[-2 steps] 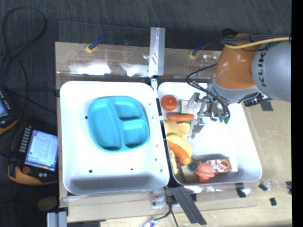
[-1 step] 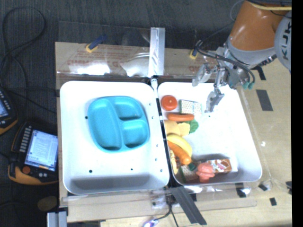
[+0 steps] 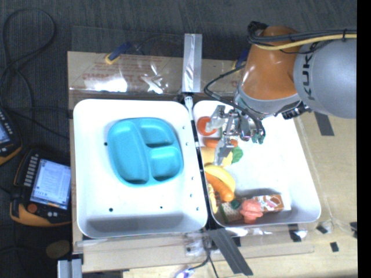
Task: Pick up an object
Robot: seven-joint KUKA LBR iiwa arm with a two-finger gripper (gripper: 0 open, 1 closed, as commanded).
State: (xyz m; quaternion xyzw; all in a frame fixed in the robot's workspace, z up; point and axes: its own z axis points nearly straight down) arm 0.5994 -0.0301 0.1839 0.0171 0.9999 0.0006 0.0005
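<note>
The two-finger metal gripper [image 3: 223,149] hangs just above the curved yellow plastic banana [image 3: 222,180] in the right-hand shallow white bin [image 3: 301,172]; whether it is spread, I cannot tell. The banana looks light, stiff and slippery, best pinched across its middle.

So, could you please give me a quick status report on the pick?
Gripper low in right bin, over the toy pile. Banana just below it, not held. Blue tray sits in left bin.
</note>
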